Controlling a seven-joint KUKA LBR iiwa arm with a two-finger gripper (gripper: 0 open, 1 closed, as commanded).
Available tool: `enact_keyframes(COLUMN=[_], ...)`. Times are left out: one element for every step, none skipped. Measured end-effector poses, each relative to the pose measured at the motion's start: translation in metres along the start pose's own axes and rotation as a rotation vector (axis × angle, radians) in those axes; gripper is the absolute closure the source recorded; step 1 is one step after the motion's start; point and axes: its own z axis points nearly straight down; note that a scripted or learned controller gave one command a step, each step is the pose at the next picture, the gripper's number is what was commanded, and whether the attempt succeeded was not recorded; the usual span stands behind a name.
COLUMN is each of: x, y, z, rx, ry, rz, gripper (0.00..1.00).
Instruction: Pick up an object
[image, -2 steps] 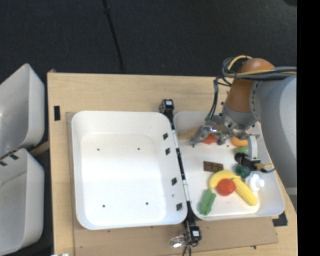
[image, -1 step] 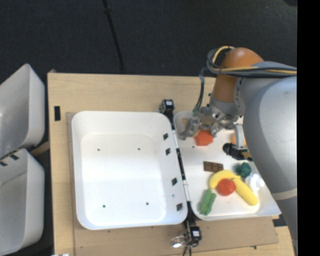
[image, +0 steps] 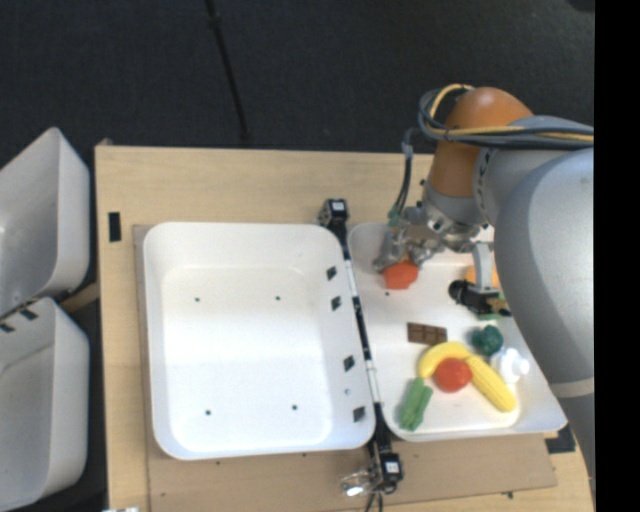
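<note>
Bearing white bins (image: 245, 236), tan bench (image: 120, 400).

On the bench (image: 120, 200) the left bin (image: 152, 300) sits beside the right bin (image: 440, 303), where a round fruit (image: 400, 276) lies at the far end by the gripper (image: 404, 256), a flat bar (image: 427, 333) midway, and banana (image: 443, 353), tomato (image: 453, 375), corn cob (image: 493, 386) and pickle (image: 415, 403) bunched at the near end.

The arm (image: 545, 230) covers the right bin's (image: 455, 418) far right corner and right wall. The gripper (image: 402, 256) overlaps the top of a red object (image: 401, 277), and contact between them cannot be determined. A dark green item (image: 487, 340) and a white item (image: 513, 364) beside the arm are too small to identify. Two white shapes (image: 35, 215) are cut off at the left edge.
</note>
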Motion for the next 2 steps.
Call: enact_keyframes(x=[0.014,0.026], y=[-0.009,-0.019], z=[-0.011,-0.021], rx=[-0.002,-0.003], ry=[0.002,0.006], rz=[0.004,0.003], gripper=[1.00,1.00])
